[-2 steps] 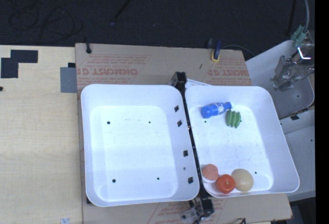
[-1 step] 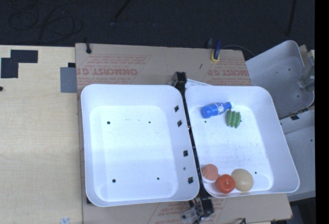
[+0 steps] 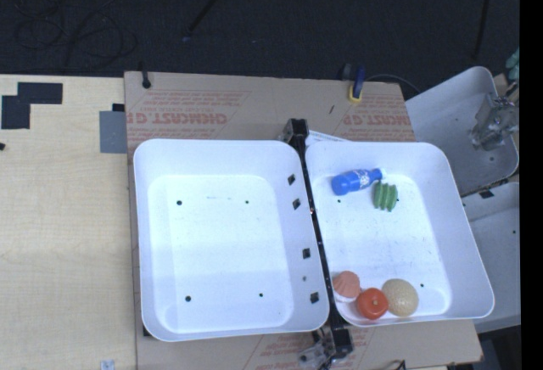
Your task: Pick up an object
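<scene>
The pincer (image 3: pixel 495 120) appears as a small, blurred metallic shape at the view's far right, over a pale grey panel (image 3: pixel 450 118) and outside both bins. I cannot tell whether it is released or clenched, and nothing can be seen in it.

Every candidate lies in the right bin (image 3: pixel 399 245), the bin nearer the pincer. Closest is a blue bottle (image 3: pixel 356 181), lying on its side toward the view's left and a little lower in the view than the pincer. Its long axis runs nearly across the view, and its capped end points roughly back at the pincer. A small green ribbed object (image 3: pixel 386 195) sits just beside that end, apart from it by a narrow gap.

Farther off, in the bin's near corner, a peach ball (image 3: pixel 345 283), a red ball (image 3: pixel 372 303) and a yellowish ball (image 3: pixel 400 296) crowd together, touching or nearly so. The left bin (image 3: pixel 221 245) lies beyond them all.

My judgement is that the bottle is the easiest reach, with the pincer closing across its narrow width. The arm behind the pincer is cut off at the edge.
</scene>
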You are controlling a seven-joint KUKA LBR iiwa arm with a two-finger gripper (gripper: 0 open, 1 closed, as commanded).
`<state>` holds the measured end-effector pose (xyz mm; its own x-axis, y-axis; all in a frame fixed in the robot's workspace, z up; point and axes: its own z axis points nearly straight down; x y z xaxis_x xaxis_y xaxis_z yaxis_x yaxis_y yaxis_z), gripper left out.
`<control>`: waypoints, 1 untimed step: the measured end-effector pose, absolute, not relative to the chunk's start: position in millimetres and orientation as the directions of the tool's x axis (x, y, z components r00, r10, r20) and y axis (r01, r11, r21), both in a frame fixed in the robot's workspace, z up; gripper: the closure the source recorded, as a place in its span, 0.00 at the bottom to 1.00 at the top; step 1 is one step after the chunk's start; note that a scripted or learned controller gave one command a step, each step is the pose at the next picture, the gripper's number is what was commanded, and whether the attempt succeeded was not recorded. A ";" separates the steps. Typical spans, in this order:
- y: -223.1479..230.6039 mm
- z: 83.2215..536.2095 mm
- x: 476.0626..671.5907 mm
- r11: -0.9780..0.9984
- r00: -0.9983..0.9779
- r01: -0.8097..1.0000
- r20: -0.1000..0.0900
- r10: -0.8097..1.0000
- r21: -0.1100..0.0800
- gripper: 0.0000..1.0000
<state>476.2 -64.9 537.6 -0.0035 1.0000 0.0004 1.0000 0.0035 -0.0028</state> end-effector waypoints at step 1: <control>-48.9 537.5 476.2 0.003 -0.003 1.000 0.000 1.000 -0.003 1.00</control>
